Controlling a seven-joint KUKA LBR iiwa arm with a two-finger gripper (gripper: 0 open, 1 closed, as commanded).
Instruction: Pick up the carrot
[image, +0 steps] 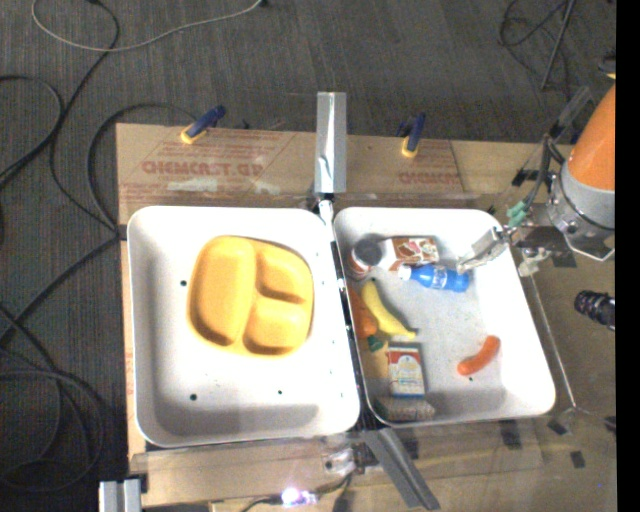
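The carrot is a small orange piece with a green end, lying against the left wall of the right bin, partly tucked under a yellow banana. My gripper reaches in from the right over the bin's upper right part. Its tip is just beside the cap end of a blue bottle, well to the right of the carrot and farther back. The grey arm with its orange band stands at the right edge of the view.
The right bin also holds a can, a red-and-white packet, a small box, a dark brush and an orange-red sausage shape. A yellow divided plate lies in the left bin.
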